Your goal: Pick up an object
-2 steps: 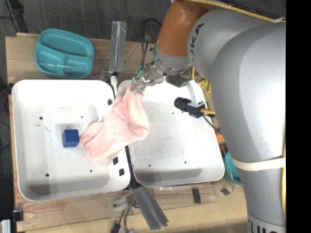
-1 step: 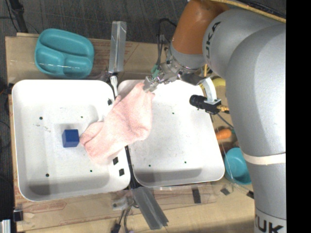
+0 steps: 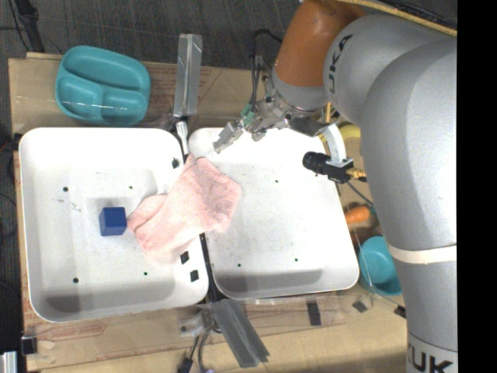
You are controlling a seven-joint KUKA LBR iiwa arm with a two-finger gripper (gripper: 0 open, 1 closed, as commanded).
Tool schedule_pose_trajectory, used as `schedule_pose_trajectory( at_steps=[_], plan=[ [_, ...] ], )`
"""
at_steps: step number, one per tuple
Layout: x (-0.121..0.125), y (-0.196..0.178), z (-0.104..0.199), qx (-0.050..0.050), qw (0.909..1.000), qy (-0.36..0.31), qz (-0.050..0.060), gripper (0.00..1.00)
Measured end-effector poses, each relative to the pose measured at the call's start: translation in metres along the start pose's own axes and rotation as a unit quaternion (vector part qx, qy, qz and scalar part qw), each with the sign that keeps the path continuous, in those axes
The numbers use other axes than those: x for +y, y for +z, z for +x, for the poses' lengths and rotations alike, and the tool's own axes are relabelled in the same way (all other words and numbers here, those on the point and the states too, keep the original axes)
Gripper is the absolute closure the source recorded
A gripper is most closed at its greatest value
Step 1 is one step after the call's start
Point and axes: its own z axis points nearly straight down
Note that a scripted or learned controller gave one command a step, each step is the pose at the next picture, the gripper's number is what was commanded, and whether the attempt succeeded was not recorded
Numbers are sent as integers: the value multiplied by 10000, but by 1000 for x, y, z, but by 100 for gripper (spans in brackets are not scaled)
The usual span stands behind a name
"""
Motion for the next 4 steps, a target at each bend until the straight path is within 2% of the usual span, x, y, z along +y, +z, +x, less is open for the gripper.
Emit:
schedule_pose_trajectory(
  at_steps=[1,2,3,4],
  plan=[
    [-9,107,-29,12,9953,-968,17,0],
    [-47,114,-13,14,9803,-1973,13,0],
    [-12,112,-22,-7,9668,-2555,-9,0],
    [-11,100,-23,-21,9663,-2575,-19,100]
  ],
)
